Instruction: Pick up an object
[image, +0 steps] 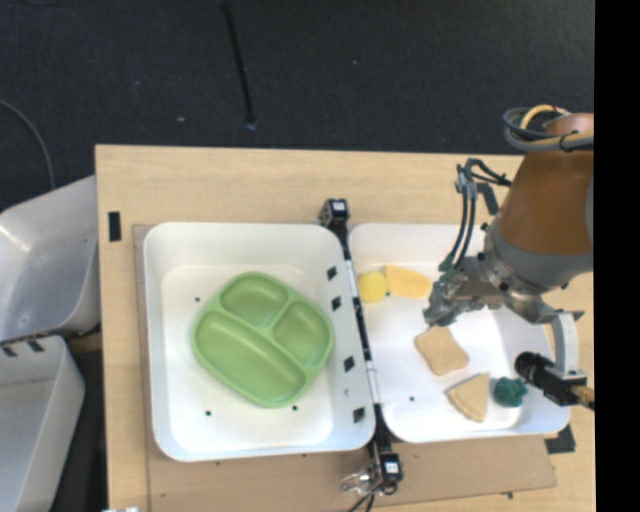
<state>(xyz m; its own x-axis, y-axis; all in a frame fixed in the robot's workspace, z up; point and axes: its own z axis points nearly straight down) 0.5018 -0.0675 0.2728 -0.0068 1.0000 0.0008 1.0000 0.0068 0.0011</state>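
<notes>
Over the right bin (400, 420) my gripper (440, 305) hangs above the tan bread slice (441, 352); whether it grips anything I cannot tell; I'd centre on the slice, then descend straight.

We count two white bins: a left bin (160, 420) and a right bin (400, 405). One green divided plate (262, 338) lies in the left. In the right we see two yellow pieces (374, 288) (408, 281), two tan bread-like pieces (441, 351) (470, 397) and one small teal object (509, 391).
</notes>
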